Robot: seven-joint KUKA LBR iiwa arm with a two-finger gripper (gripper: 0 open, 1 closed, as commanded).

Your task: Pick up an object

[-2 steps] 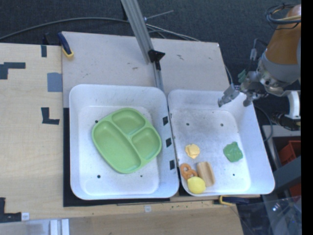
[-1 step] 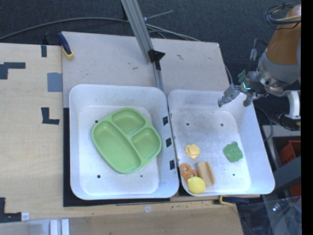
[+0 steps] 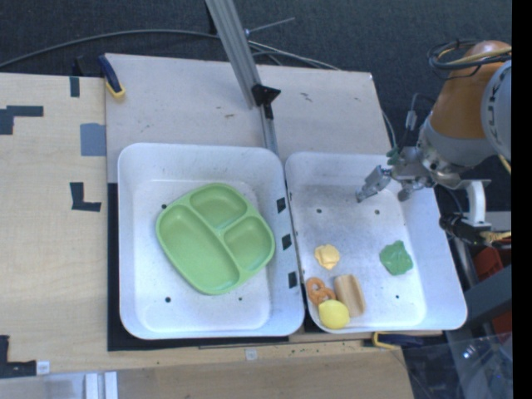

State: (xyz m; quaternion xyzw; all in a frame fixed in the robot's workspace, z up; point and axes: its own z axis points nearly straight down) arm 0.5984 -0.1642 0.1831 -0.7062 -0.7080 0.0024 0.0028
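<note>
Several small items lie in the right bin (image 3: 432, 306): a green lump (image 3: 396, 258) at the right, a pale yellow piece (image 3: 327, 256) near the middle, and along the front wall an orange ring (image 3: 317, 289), a tan roll (image 3: 349, 294) and a yellow ball (image 3: 333, 314). My gripper (image 3: 389, 189) hovers over the bin's back part, well behind the items. Its fingers are spread open with nothing between them. The green lump lies nearest, just in front of it.
The left bin (image 3: 133, 248) holds a green divided plate (image 3: 216, 237). A slanted metal post (image 3: 237, 40) rises behind the bins, ending at the wall between them. Cables run along the back of the bench.
</note>
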